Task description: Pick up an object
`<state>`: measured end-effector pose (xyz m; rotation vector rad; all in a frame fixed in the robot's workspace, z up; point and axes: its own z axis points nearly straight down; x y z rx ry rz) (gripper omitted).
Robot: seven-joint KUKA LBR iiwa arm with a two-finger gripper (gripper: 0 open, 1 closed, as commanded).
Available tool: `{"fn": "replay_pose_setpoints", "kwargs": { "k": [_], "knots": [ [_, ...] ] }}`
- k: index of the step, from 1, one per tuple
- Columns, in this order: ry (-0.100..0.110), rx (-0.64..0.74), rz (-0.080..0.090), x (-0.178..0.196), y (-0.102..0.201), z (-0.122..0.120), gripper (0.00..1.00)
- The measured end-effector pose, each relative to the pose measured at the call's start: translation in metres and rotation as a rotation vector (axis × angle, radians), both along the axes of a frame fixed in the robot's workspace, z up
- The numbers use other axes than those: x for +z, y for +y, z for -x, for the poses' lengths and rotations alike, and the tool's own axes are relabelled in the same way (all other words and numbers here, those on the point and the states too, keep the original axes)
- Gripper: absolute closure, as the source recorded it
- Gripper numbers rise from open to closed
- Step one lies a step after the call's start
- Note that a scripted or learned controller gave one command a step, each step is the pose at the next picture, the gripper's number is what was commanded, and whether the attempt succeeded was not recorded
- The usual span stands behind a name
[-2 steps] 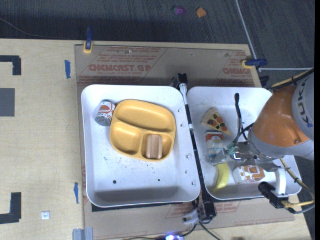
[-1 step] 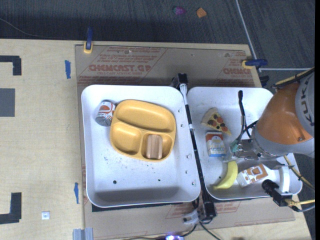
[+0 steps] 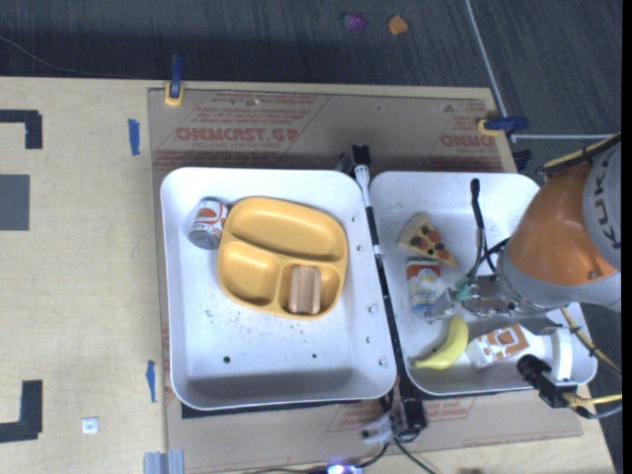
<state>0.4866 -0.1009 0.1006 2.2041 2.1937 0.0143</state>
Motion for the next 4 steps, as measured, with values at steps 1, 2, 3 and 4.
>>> {"fn": "replay_pose_setpoints", "kwargs": {
  "k": [1, 2, 3, 4],
  "knots": [
    [0.016, 0.002, -0.011, -0.011, 0.006, 0.004, 0.00],
    [0.004, -0.002, 0.001, 0.000, 0.002, 0.001, 1.00],
    [0.004, -0.002, 0.001, 0.000, 0.002, 0.002, 0.00],
    [0.018, 0.003, -0.012, -0.011, 0.006, 0.005, 0.00]
  ]
}}
